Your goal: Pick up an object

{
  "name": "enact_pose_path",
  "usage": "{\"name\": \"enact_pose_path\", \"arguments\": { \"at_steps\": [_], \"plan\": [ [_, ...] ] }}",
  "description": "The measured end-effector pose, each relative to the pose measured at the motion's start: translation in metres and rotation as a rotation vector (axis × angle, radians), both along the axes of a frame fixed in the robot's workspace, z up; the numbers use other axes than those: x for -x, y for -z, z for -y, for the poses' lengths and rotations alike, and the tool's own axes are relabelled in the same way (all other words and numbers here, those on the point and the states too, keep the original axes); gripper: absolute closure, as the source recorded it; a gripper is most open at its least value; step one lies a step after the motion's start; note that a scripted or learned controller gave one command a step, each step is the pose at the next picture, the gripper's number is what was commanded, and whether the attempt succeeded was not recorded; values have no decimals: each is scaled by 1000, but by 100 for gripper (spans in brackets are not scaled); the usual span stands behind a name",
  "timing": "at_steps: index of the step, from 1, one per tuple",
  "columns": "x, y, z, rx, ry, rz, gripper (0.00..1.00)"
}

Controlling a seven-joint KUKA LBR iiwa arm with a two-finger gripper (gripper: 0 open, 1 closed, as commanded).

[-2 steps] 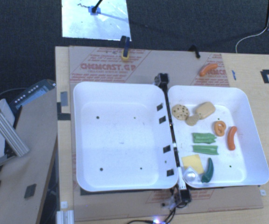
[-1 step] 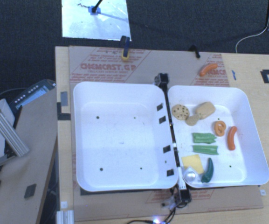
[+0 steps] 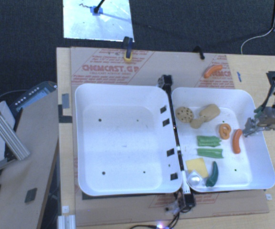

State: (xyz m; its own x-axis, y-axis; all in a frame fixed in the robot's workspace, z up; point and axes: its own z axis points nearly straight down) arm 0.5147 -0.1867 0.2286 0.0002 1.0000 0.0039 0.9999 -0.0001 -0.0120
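The right bin (image 3: 251, 99) holds several toy foods. Among them are a speckled cookie (image 3: 184, 113), a tan lump (image 3: 208, 112), an orange ring (image 3: 224, 130) and a red-orange sausage (image 3: 237, 141). Two green pods (image 3: 208, 140) (image 3: 209, 152), a yellow wedge (image 3: 197, 166), a dark green pepper (image 3: 213, 173) and a shiny piece (image 3: 193, 178) lie toward the front. My gripper (image 3: 249, 129) hangs over the bin's right side, just right of the sausage and slightly above it. Nothing visible is held in it.
The left bin (image 3: 123, 142) lies beside the right one, with black clips (image 3: 168, 123) along the shared rim. An orange sausage (image 3: 213, 70) lies outside on the board behind the right bin. A yellow clamp (image 3: 127, 56) stands at the board's back edge.
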Motion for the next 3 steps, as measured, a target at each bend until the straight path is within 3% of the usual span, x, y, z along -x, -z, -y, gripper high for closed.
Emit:
{"name": "enact_pose_path", "arguments": {
  "at_steps": [1, 3],
  "plan": [
    [28, -291, -2, 12, -4, 34, 100],
    [-117, -306, 20, 6, -6, 17, 100]
  ]
}}
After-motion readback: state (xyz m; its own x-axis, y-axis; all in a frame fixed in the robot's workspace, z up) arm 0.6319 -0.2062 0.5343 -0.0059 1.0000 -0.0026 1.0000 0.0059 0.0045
